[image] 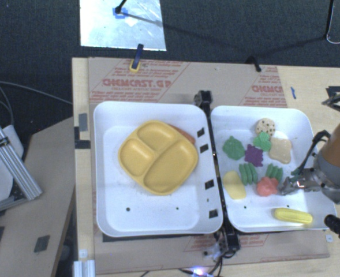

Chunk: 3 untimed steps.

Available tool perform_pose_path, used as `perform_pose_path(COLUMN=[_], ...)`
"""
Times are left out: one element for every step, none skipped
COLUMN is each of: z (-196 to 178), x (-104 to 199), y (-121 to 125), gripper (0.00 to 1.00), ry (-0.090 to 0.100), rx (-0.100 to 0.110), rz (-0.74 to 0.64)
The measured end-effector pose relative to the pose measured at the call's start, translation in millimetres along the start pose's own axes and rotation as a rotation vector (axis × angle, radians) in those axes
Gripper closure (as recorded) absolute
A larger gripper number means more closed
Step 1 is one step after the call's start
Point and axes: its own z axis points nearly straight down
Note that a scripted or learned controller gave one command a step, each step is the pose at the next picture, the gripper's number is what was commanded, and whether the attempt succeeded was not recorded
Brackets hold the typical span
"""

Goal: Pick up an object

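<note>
Where the end effector (289, 184) hovers, a red toy (266, 186) lies just beside (leftward).

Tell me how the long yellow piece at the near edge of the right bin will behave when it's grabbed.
The yellow piece looks rounded and elongated, so it may roll if nudged sideways. It appears to be a small toy food, likely light. Its smooth-looking skin could slip in the pincer; a grasp across its narrow width seems safer.
</note>
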Motion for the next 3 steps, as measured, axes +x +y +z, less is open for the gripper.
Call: perform_pose_path(z=[0.0, 0.0, 0.0], x=[0.0, 0.0, 0.0], y=[0.0, 0.0, 0.0], gripper=[1.00, 1.00, 1.00], ry=[0.000, 0.000, 0.000], rx=[0.000, 0.000, 0.000], rz=[0.000, 0.000, 0.000])
